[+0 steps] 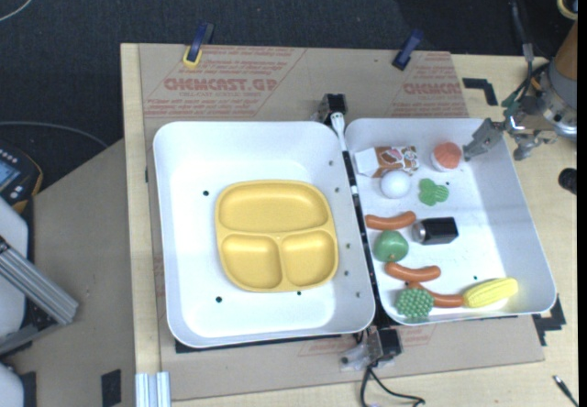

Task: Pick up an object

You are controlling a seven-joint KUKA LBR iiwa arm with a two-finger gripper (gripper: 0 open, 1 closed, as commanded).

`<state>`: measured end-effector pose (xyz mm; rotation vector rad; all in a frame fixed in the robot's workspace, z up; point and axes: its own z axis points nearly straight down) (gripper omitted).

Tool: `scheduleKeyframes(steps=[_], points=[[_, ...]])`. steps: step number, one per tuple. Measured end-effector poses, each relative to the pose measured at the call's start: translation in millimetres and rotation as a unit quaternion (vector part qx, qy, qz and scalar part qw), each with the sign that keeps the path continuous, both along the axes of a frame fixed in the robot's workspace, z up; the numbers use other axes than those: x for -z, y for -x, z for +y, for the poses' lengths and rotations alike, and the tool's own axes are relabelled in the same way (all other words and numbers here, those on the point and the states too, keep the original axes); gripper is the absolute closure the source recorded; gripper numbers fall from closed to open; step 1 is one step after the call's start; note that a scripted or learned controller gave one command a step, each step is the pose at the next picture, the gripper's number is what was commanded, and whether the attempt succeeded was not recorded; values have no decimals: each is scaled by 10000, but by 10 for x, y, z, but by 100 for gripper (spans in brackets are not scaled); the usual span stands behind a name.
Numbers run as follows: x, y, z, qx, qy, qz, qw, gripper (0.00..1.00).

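White plastic defines the scene: two shallow bins sit side by side on a cardboard-covered bench point(275, 75). The left bin point(179, 213) holds a yellow divided tray point(275, 233), lying flat near the middle, with one long compartment at the far side and two smaller ones at the near side; nothing lies in its compartments.

The right bin point(527, 240) carries an assortment of toy food, best placed by the white egg point(395, 183) resting near its far left corner. Just behind the egg lies a flat white card with a brown-and-red print point(396, 158). To the egg's right sit a small green leafy piece point(433, 191) and, farther back, an orange-red round piece point(447, 155). In front of the egg lies an orange sausage point(391, 221), and beside that a black block with a grey end point(435, 230). Nearer the camera come a green ball point(391, 246), a second orange sausage point(413, 272), a green knobbly broccoli head point(414, 304) and a yellow corn cob point(491, 291), the last two joined by an orange strip along the near wall.

The gripper point(500, 141) hangs over the bin's far right corner, well to the egg's right, its two fingers point(479, 141) spread apart with nothing between them, one close beside the orange-red round piece.
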<state>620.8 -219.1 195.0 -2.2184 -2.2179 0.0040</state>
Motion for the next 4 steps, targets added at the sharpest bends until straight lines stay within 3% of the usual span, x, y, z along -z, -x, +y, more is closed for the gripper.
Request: scheduleKeyframes(steps=[2, 3, 4], points=[[1112, 49, 91, 2, -1, -22, 10000, 0], [959, 25, 87, -5, 15, -64, 10000, 100], [413, 87, 14, 2, 24, -53, 10000, 100]])
